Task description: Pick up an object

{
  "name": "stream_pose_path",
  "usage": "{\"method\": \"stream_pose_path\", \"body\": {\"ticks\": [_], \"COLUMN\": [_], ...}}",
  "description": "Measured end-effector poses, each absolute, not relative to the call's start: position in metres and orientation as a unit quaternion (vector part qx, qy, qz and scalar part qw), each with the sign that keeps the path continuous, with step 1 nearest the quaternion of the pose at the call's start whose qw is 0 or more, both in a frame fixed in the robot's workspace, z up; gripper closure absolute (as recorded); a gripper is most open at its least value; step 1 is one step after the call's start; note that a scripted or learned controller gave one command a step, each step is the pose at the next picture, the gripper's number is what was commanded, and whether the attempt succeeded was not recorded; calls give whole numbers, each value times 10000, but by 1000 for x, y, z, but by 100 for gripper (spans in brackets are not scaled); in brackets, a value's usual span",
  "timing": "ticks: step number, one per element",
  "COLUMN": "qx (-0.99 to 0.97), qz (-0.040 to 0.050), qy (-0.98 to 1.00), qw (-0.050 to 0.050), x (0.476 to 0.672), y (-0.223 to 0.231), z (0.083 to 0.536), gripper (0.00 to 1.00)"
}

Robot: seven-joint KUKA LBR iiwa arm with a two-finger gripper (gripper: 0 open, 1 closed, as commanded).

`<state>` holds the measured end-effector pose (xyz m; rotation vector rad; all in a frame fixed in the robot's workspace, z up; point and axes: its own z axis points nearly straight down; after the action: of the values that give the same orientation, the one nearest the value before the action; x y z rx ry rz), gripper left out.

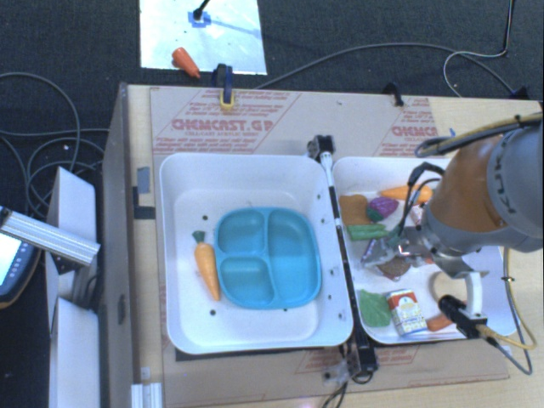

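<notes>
The right bin point(357, 177) holds several toy foods: an orange-brown piece point(354, 207), a purple piece point(382, 208), an orange carrot point(401, 194), a green pod point(366, 231), a green leafy piece point(373, 306), a red-and-white carton point(407, 311) and a brown piece point(393, 269). My gripper point(384, 252) hangs low over the middle of this bin, just above the brown piece and beside the green pod. The arm's grey and orange body covers the bin's right part.
The left bin point(183, 228) carries a blue divided plate point(266, 256) and a toy carrot point(206, 266) along its left side. A clamp point(324, 149) sits at the top of the wall between the bins. Cables lie on the floor around the bench.
</notes>
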<state>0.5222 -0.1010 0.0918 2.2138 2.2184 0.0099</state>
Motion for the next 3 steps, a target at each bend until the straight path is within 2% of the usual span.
{"method": "stream_pose_path", "body": {"ticks": [1, 2, 3], "qx": [7057, 7053, 7058], "qz": [13, 11, 11], "qy": [7085, 7090, 7084], "qw": [13, 17, 22], "x": [585, 659, 670], "y": [-85, -97, -132], "z": [85, 103, 101], "gripper": [0, 0, 0]}}
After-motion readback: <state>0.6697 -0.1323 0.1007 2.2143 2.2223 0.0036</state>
